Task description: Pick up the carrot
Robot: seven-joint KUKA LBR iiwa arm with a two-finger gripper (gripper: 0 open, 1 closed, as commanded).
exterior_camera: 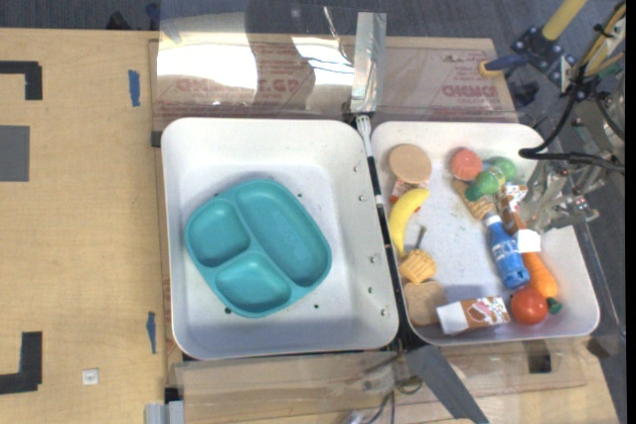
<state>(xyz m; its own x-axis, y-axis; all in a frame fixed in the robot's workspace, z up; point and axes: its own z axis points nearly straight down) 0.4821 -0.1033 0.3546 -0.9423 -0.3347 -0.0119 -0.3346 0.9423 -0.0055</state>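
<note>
A small, stiff, light carrot (540, 271) lies in the right bin (586, 313); grip its middle. Tool (553, 204) hovers nearby, state unclear.

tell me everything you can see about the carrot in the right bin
The carrot is a small orange toy, plastic-looking and smooth, lying flat near the right edge of the right bin. Its upper end sits under a white label-like patch, its lower end meets the red tomato, and the blue bottle lies right alongside it. The end effector is just above it in the view; nothing grips the carrot.
</note>
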